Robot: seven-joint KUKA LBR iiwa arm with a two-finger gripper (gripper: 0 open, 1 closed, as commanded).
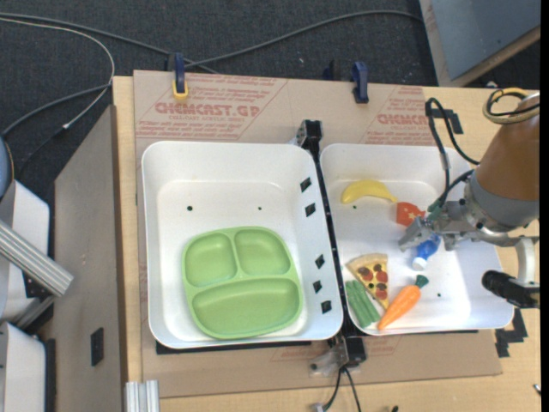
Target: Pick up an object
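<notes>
The right bin holds several toy foods. A yellow banana lies at its back, and a small red-orange piece sits just right of it. A pizza slice, a green vegetable and an orange carrot lie at the front. A small blue and white object rests mid-bin. My gripper is low over the middle of the bin, directly above the blue and white object and beside the red-orange piece. Nothing is visibly held.
The left bin holds a green divided plate. A black divider with clips runs between the bins. The arm's orange band and grey wrist cover the right bin's far right side. Black cables trail behind.
</notes>
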